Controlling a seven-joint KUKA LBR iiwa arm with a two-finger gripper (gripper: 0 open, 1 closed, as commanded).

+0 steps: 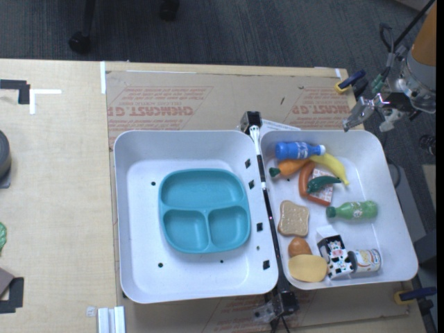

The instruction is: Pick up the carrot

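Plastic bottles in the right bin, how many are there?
2. A blue plastic bottle with a white cap lies at the bin's far end, above the orange carrot; a green plastic bottle lies near the right wall. None looks hidden.

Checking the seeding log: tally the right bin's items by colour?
Blue: 1, bottle
Orange: 1, carrot
Yellow: 2, banana, round piece
Green: 1, bottle
Other colours or mixed: 6
Total: 11

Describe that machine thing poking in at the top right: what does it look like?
That's the robot's arm: orange band above, grey wrist below, with dark cables running alongside. It ends in a small metallic claw with thin fingers, too blurred to make out finer detail.
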